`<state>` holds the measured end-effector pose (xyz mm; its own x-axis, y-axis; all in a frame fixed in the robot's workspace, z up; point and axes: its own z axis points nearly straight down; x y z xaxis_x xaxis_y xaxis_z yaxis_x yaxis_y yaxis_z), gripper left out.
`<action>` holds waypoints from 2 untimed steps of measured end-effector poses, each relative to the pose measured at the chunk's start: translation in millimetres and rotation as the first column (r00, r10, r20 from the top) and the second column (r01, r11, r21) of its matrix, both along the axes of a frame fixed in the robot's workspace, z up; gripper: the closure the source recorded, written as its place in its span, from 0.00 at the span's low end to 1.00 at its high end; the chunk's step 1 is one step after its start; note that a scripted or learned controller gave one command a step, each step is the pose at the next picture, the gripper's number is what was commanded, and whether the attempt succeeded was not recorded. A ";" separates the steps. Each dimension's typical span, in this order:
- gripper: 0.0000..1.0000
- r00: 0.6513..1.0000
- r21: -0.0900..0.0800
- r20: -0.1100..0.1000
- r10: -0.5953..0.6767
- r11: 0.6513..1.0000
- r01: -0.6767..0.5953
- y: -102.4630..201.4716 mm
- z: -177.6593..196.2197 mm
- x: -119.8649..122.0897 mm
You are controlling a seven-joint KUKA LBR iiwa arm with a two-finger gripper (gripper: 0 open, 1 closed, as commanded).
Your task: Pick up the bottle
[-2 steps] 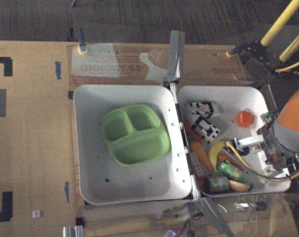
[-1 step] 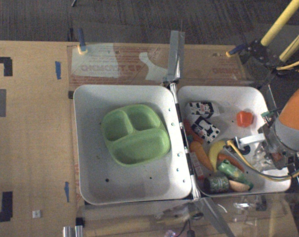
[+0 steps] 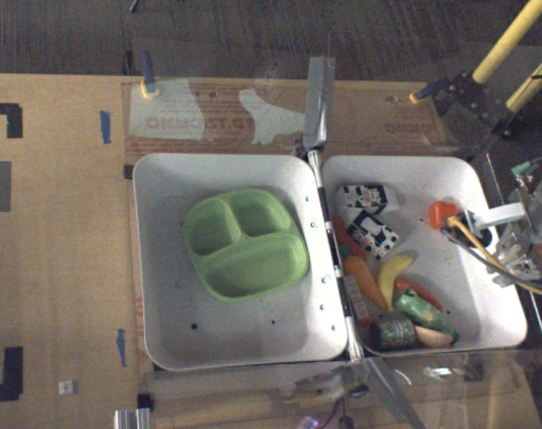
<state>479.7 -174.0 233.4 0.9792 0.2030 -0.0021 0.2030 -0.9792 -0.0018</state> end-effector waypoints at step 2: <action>0.00 0.998 0.000 0.004 0.067 0.998 -0.067 -6.8 -147.7 0.7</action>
<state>480.3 -180.8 85.7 0.9633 0.2684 0.0022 0.2684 -0.9633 -0.0009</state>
